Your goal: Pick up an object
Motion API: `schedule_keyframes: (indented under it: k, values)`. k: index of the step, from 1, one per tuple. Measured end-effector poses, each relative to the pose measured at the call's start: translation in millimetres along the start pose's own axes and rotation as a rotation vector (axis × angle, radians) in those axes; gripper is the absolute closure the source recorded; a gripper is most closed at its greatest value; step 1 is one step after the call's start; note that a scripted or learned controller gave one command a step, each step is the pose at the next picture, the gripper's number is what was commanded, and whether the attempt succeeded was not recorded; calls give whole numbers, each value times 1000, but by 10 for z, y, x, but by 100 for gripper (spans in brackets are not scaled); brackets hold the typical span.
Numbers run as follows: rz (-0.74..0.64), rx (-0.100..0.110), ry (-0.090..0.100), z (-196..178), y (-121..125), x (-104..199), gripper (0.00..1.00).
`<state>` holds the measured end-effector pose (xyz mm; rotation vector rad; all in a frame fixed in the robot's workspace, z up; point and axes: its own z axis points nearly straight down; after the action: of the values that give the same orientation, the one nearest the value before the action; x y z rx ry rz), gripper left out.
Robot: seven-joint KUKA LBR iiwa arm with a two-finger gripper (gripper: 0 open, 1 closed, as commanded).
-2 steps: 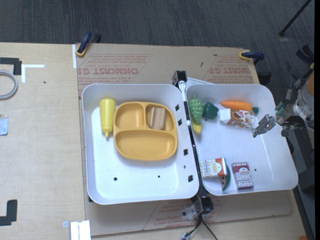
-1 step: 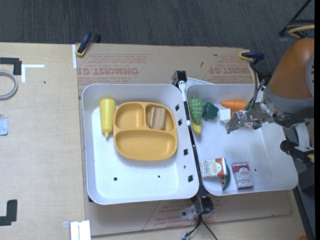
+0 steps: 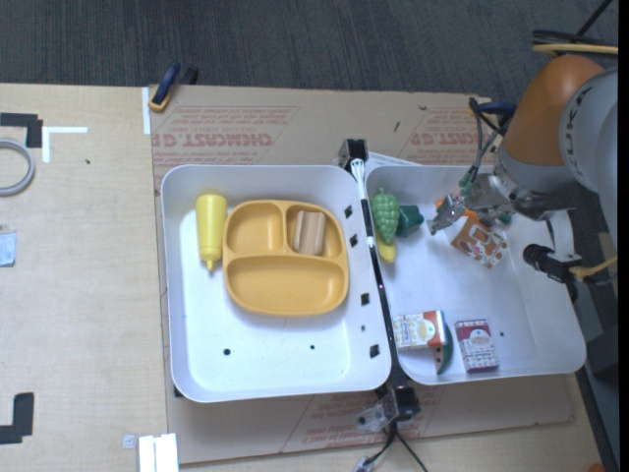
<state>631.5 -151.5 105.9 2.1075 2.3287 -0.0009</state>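
My gripper (image 3: 454,212) hangs over the back of the right bin (image 3: 531,323), at the end of the grey arm with its orange band (image 3: 550,106). Directly beside it, to its lower right, an orange and white carton (image 3: 481,243) lies tilted; whether it is gripped I cannot tell. A green bumpy toy (image 3: 384,214) lies just left of the gripper against the bin's left wall, with a yellow piece (image 3: 388,254) below it. At the bin's front sit a small juice box (image 3: 421,329) and a red box (image 3: 477,345).
The left bin (image 3: 265,362) holds a yellow divided plate (image 3: 285,273) with a tan cylinder (image 3: 310,231) in its back right compartment, and a yellow bottle (image 3: 209,227) beside it. A black divider rail (image 3: 373,273) separates the bins.
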Motion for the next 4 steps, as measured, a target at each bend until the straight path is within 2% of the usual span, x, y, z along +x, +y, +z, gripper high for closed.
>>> schedule_keyframes:
  k: [1, 2, 3, 4]
  values:
    - [-305, -1, 0, 131, -211, -274, 0]
    - [-575, -1, 1, 131, -824, 79, 0]
    - [-641, -2, 0, 134, -373, 379, 0]
    - [-562, 29, 17, 130, 129, 449, 0]
